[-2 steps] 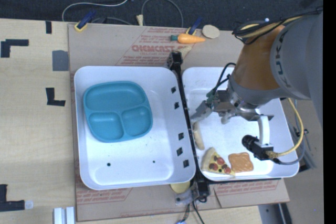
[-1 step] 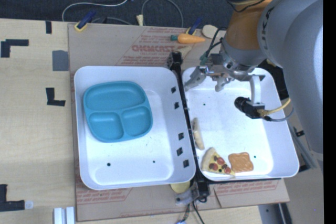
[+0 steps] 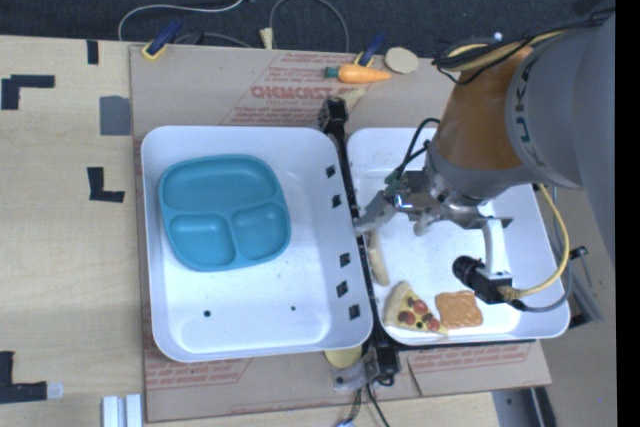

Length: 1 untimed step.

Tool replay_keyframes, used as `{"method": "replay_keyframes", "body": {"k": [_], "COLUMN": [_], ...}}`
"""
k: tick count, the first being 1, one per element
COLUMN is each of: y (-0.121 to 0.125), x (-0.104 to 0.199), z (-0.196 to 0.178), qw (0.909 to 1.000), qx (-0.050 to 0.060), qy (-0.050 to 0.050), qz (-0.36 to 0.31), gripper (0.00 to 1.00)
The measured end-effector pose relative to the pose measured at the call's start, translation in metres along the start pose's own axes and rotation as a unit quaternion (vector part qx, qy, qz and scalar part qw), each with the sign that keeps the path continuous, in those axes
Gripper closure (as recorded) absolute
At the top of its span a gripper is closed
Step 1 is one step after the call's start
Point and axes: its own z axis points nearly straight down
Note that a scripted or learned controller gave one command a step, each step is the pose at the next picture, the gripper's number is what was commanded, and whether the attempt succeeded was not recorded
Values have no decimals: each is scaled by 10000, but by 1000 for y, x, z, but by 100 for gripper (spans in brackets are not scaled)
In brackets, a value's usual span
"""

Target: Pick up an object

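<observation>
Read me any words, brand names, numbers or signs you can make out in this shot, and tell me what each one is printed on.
"CHICKCAST", roughly, in red print on the cardboard sheet under the bins; blurred, so the spelling is uncertain.
Smaller red lines around it on the same cardboard: too blurred to read.
"KU", white letters on the grey arm; the rest of the word is cut off by the arm's curve.

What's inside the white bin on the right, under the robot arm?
In the right bin lie a pizza slice, a piece of toast and a pale, banana-like piece beside the gripper. The arm covers the bin's upper part, so anything there is hidden.
</observation>
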Motion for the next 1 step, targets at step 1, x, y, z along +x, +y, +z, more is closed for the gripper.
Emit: {"method": "replay_keyframes", "body": {"k": [1], "y": [30], "x": [15], "z": [-1], "qw": [10000], "qx": [-46], "qy": [-4], "qz": [-21], "gripper": [0]}}
